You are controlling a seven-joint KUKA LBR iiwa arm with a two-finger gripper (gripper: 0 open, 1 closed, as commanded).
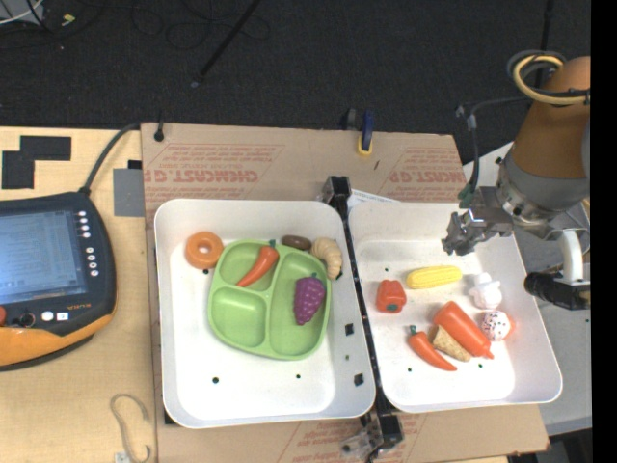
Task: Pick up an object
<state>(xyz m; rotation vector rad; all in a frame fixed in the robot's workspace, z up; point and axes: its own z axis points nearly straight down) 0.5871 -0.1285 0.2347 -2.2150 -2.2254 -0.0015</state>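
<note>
My gripper point(461, 236) hangs over the back right part of the right bin point(540, 384), above and slightly right of a yellow corn cob point(433, 277). Nothing shows between its fingers. The right bin also holds a red bell pepper point(389, 296), a large orange carrot point(461, 327), a small red chili point(428, 348), a white garlic-like piece point(483, 287) and a white speckled ball point(495, 324). In the left bin point(183, 374) a green divided plate point(236, 316) carries purple grapes point(308, 298) and an orange carrot point(256, 265).
An orange donut ring point(203, 249), a brown piece point(296, 243) and a beige croissant-like toy point(329, 254) lie by the plate. A teach pendant point(48, 268) sits on the bench at far left. A black divider point(349, 297) runs between the bins.
</note>
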